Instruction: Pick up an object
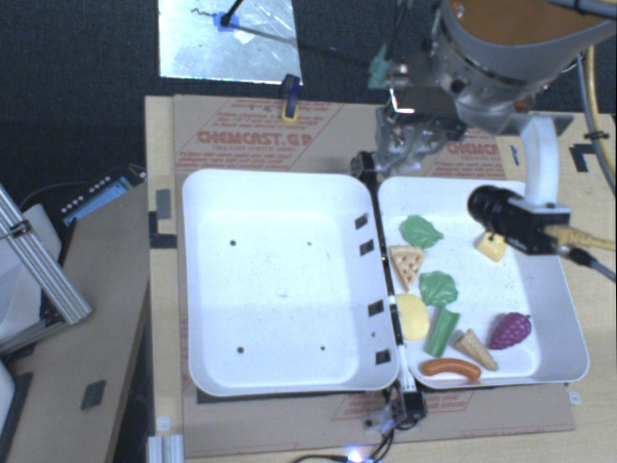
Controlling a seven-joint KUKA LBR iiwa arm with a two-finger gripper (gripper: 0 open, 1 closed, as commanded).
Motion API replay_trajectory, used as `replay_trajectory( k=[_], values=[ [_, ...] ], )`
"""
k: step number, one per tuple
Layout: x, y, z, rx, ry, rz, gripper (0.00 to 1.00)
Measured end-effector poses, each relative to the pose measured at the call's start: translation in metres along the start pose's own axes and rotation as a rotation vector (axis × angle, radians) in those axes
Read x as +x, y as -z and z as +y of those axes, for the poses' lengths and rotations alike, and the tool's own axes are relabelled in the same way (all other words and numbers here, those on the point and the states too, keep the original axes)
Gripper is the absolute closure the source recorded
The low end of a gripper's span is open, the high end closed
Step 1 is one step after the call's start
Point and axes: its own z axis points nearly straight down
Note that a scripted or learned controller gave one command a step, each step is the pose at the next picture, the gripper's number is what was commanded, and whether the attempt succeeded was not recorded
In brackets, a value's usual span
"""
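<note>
Nine small food pieces sit in the right bin (569, 345), and the claw (413, 149) hangs over that bin's far rim, close to the seam where the two bins meet; from where I stand I cannot tell whether it is spread or pressed together, and nothing shows in its grip. Nearest to it is the green leaf (421, 231), lying on the bin floor just inside the far rim, apart from the claw; a cheese cube (492, 247) lies to the leaf's right; a pizza slice (406, 263) sits just below the leaf, against the inner wall; next comes a lettuce piece (439, 287), then a yellow fruit (413, 317) touching a green stick (443, 331) that leans beside it; along the near edge, a sausage (450, 368) lies flat, a cone (476, 348) just above it, and purple grapes (511, 330) to the right of the cone. Over on the other side, the left bin (207, 355) shows its white floor with a few dark dots; both bins rest on a cardboard sheet (241, 133).
</note>
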Motion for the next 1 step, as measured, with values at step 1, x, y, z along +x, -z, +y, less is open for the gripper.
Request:
replay_trajectory(
  k=[1],
  values=[
    [0.0296,0.0,0.0002,0.0,0.0,0.0,1.0]
  ],
)
